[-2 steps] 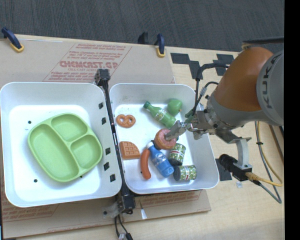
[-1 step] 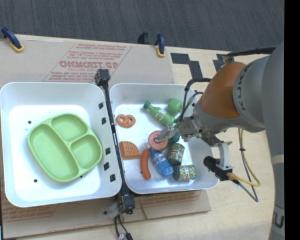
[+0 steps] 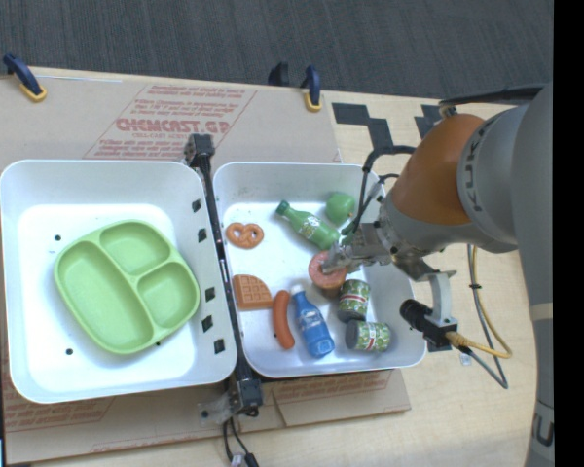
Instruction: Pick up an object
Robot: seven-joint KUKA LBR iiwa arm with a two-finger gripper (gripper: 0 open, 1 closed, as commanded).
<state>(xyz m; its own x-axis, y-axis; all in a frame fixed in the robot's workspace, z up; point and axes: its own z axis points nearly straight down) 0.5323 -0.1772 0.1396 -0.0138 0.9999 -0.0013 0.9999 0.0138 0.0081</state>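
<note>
The right bin [image 3: 273,178] holds several small items. My gripper [image 3: 340,257] is low in it, right at the upper edge of a round pink and red piece [image 3: 324,272]. A green bottle [image 3: 307,224] lies just up and left of the gripper, and a green rounded item [image 3: 340,205] sits above it. Two green-labelled cans [image 3: 354,299] [image 3: 369,337] stand below the gripper. A blue bottle [image 3: 312,325], a red sausage [image 3: 282,320], a waffle [image 3: 252,291] and a pretzel [image 3: 244,233] lie further left. Nothing is visibly lifted.
The left bin [image 3: 19,188] holds a light green divided plate [image 3: 127,285]. A black divider [image 3: 214,261] separates the bins. The arm's orange band [image 3: 438,178] and grey body overhang the right bin's right edge. Cables [image 3: 482,343] trail at the lower right.
</note>
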